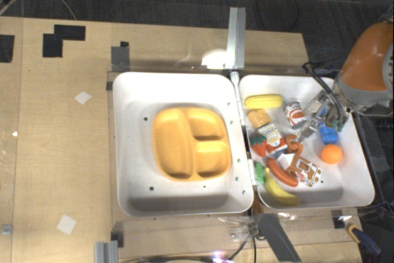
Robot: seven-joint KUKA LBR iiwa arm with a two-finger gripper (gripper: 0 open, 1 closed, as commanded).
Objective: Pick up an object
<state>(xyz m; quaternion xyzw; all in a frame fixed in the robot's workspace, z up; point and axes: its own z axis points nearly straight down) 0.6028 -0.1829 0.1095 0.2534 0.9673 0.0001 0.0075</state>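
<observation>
My gripper [315, 123] hangs low in the right bin [363, 185], near its right side. Its fingertips stand over bare bin floor between a small red-and-white can [295, 113] on the left and a blue block [329, 135] on the right. An orange ball [332, 154] lies just below the blue block. Further left lie a yellow banana [263, 101], a small box [268, 131], a red sausage [282, 173], a pretzel-like piece [306, 169] and a second banana [280, 191]. Nothing shows between the fingers.
The left bin [126, 132] holds a yellow divided tray [189, 142] at its middle. A metal post [236, 40] rises behind the wall between the two bins. The arm's orange band [369, 61] hangs over the right bin's far right corner.
</observation>
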